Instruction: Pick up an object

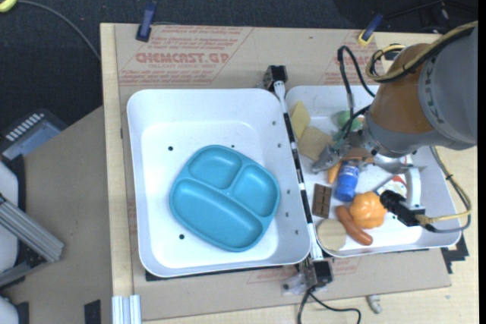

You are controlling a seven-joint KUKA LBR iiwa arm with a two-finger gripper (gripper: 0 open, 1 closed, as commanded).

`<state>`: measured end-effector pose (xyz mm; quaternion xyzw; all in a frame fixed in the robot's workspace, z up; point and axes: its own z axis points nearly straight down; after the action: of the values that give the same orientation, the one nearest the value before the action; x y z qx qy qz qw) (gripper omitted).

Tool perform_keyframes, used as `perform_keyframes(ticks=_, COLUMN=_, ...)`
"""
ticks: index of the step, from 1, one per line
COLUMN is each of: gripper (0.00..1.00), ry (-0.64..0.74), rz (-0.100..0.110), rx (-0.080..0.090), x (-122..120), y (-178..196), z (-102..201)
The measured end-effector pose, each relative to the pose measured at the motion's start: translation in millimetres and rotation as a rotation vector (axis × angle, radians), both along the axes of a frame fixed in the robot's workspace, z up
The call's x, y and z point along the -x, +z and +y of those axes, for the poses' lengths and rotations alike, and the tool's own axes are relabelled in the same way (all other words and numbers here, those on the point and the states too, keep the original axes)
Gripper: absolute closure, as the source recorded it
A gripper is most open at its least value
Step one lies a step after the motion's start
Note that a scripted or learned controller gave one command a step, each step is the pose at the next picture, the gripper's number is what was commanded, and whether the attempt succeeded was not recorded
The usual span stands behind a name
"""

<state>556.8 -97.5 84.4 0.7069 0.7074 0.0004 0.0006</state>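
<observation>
My gripper (332, 156) hangs low over the right bin (440, 235), in its left half, below the grey arm with the orange band. Just under and beside it stands a blue can (347, 183) with a small orange piece at its upper left. An orange fruit (367, 209) lies to the can's lower right, and a red-orange sausage shape (354, 226) sits below that. A brown block (322, 199) lies to the left of the can. Nothing shows clearly inside the gripper.
The left bin (152, 117) holds a blue divided plate (224, 197). In the right bin, a pale yellow wedge (301, 117), a tan piece (314, 140), a green item (345, 120) and a round tan disc (330, 236) lie along the left side.
</observation>
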Motion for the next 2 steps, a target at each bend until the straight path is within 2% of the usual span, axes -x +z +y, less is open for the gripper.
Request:
perform_keyframes(ticks=1, gripper=0.0, ry=0.0, rz=0.0, rx=0.0, x=-17, y=0, z=4)
perform_keyframes(ticks=2, gripper=1.0, ry=0.0, rz=-0.003, rx=0.001, x=-17, y=11, z=4)
